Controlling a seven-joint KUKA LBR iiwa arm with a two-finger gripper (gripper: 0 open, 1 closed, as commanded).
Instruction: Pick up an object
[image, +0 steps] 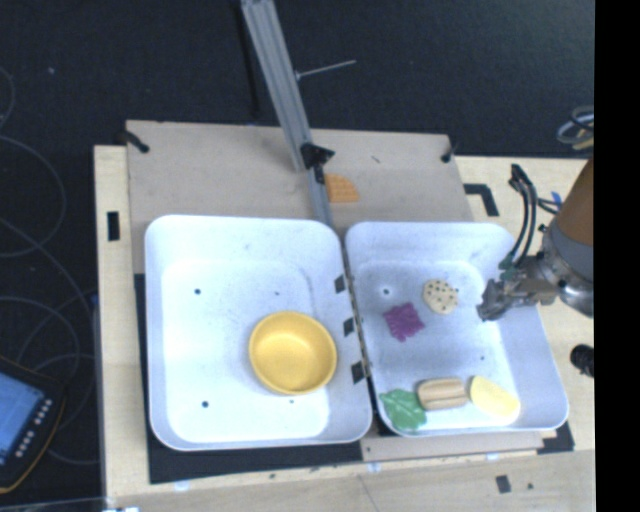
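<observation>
White bins (160, 300) hold our choices: nearest the gripper (492, 303) lies the speckled cookie (439, 295), just left. We cannot tell the gripper's state; it looks empty, poised to descend.

A robotics lab bench: two shallow white bins (165, 300) sit side by side on a pale wooden board. Behind the bins rises a slanted metal rail (285, 95); left of them, loose cables (40, 230) cross dark flooring.
</observation>
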